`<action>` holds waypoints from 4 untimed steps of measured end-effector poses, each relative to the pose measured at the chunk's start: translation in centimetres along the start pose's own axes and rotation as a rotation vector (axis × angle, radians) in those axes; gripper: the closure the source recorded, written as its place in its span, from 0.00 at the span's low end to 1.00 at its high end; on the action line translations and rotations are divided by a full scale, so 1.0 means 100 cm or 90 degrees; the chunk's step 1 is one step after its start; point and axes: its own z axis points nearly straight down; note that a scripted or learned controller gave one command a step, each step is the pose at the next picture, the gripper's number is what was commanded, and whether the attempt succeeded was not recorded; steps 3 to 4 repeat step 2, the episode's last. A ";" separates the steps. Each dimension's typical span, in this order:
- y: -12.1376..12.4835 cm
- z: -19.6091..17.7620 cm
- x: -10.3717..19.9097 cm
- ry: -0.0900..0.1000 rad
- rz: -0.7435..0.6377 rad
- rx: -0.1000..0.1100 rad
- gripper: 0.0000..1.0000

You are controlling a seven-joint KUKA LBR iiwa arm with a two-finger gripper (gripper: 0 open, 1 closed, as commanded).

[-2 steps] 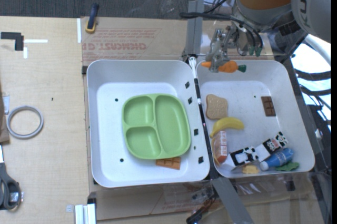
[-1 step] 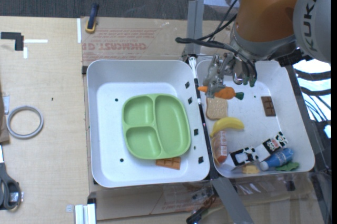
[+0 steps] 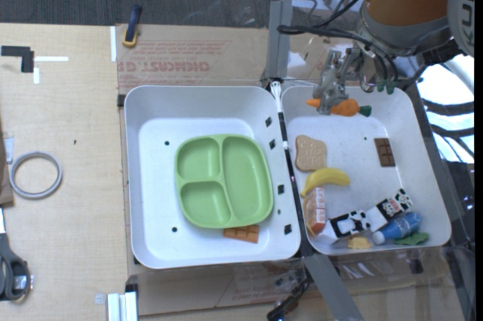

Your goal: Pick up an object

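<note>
Nearest, in the right bin (image 3: 423, 161): blue bottle (image 3: 398, 226), toy cow (image 3: 370, 217), banana (image 3: 326, 179), toast slice (image 3: 310, 152). Farther back, by the bin's far wall, toy carrot (image 3: 346, 107), touching the gripper (image 3: 330, 102). Cannot tell whether the fingers are open or closed, or gripping anything.

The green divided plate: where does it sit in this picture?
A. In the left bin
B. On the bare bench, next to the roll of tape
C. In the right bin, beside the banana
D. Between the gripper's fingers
A: the green divided plate lies flat on the floor of the left bin, while the banana lies in the right bin.
</note>
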 end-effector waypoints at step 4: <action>0.025 0.008 0.146 0.003 0.250 0.001 1.00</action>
